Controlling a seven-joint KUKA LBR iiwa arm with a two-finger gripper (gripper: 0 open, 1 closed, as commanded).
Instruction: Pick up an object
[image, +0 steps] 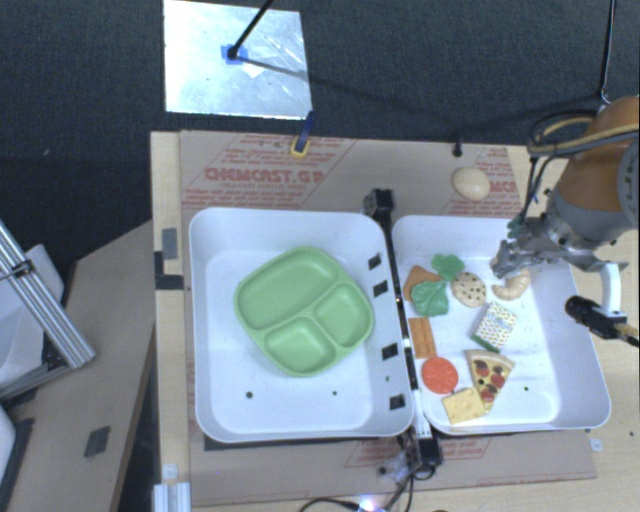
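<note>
The gripper (508, 268) hung low in the right bin (575, 345), right over a pale croissant (513, 287) beside a cookie (468, 290); the left bin (225, 300) held a green plate (303, 310)

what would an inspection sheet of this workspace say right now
surface: bench bearing left bin and right bin, side by side
job's things: pizza slice, cookie, red disc, green leafy pieces, all in the right bin
clutter: green divided plate in the left bin; egg on the bench behind the right bin
grippers: hand low over the right bin's far side, at a pale curved piece
cables: black cables looping at the arm
surroundings: silver sheet on dark floor
</note>
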